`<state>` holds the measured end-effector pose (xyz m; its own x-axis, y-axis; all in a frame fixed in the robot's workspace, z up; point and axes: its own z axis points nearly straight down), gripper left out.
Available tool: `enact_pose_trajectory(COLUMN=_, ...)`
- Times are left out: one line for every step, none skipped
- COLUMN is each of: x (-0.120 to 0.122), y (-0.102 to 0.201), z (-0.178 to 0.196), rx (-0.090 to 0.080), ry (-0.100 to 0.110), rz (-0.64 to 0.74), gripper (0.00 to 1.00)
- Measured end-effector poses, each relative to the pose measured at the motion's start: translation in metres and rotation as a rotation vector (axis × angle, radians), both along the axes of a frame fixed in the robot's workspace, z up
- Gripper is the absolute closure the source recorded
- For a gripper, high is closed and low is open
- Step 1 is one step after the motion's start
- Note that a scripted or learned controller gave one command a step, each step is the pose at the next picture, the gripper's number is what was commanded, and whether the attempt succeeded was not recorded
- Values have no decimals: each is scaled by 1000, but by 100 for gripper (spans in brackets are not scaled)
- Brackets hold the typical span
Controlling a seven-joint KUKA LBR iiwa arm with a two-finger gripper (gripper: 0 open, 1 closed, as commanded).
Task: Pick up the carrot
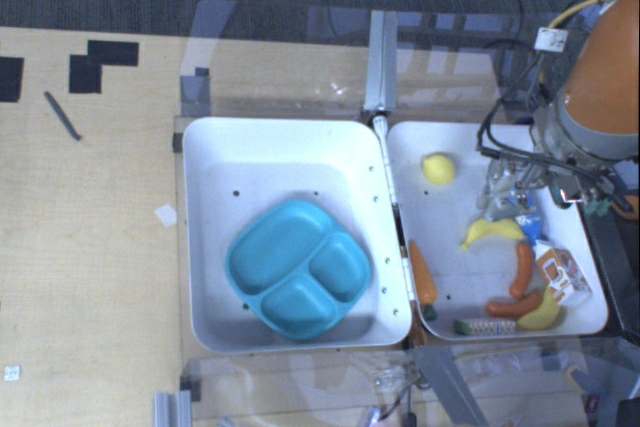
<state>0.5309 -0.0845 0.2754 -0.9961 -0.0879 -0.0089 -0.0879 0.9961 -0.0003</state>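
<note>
The carrot (423, 275) is orange and slim. It lies lengthwise against the left wall of the right bin (590, 245), near the front corner. My gripper (506, 191) hangs over the middle of that bin, just above a yellow banana (492, 232) and well to the right of the carrot. I see nothing held in it. The grey arm with its orange band (603, 65) comes in from the right and covers the bin's far right corner.
The right bin also holds a lemon (437, 168), a blue item (527, 218), two reddish sausages (521, 269), a printed packet (561, 275) and a yellow piece (542, 316). In the left bin (215, 175) lies a blue divided plate (298, 267).
</note>
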Motion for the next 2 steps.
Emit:
enact_pose_trajectory(x=3, y=79, z=-90, rx=1, ry=2, rz=-94, gripper=100)
enact_pose_trajectory(x=3, y=79, z=-90, rx=2, ry=2, rz=-95, gripper=0)
